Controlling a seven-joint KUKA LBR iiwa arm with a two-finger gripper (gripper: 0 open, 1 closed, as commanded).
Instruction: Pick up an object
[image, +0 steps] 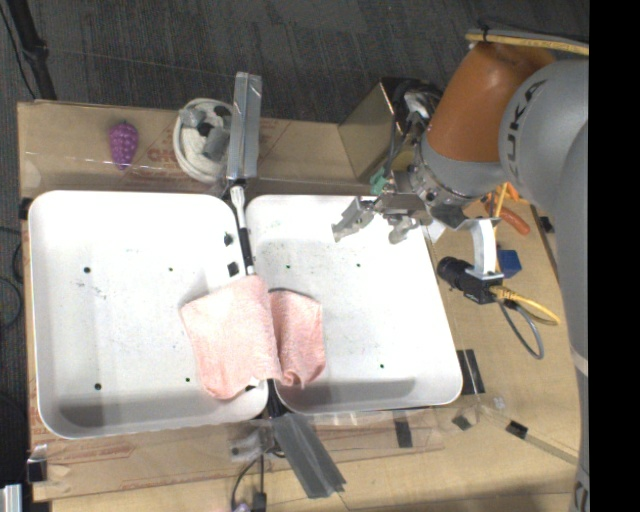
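Cloth: we find a pink towel draped over the bins' shared rim; soft, light; pinch a raised fold.
Gripper: fingers spread, holding nothing.

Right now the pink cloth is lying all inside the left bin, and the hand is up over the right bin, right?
Not quite. The camera view shows the pink cloth draped across the divider, partly in each bin. The hand is indeed over the right bin.

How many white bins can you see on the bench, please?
2. The left bin and the right bin sit side by side; a pink cloth lies draped across the divide between them.
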